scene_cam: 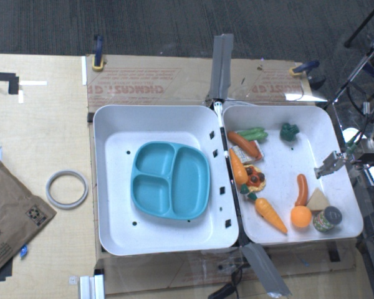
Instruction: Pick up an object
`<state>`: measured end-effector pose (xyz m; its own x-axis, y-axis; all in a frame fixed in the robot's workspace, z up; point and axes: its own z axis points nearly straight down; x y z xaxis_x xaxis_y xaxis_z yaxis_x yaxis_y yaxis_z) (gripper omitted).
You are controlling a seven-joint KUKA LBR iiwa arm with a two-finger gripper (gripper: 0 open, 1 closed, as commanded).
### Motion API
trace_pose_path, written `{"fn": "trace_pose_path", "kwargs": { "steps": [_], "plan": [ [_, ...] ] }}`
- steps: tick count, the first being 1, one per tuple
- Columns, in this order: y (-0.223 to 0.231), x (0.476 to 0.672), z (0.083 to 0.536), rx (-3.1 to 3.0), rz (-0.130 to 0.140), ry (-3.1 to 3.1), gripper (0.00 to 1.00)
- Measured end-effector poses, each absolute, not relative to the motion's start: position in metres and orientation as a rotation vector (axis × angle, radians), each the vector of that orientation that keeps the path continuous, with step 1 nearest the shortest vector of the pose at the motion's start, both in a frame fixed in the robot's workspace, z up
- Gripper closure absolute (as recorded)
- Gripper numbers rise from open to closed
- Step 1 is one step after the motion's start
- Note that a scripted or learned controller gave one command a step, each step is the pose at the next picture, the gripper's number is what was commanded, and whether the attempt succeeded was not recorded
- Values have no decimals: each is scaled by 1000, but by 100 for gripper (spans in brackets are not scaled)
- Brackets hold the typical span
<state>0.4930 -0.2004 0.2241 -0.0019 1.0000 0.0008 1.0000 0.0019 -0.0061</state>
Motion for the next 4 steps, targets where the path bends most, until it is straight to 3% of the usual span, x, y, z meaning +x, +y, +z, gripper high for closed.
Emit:
{"fn": "trace_pose_path", "kwargs": {
  "steps": [1,2,3,4],
  "plan": [
    [-216,529,100,-2030,-1,-2395,0],
    [-194,524,89,-2097,2,-2333,0],
    [-174,477,89,-1885,1,-2507,0],
    [-176,478,96,-1891,2,-2502,100]
  ]
}}
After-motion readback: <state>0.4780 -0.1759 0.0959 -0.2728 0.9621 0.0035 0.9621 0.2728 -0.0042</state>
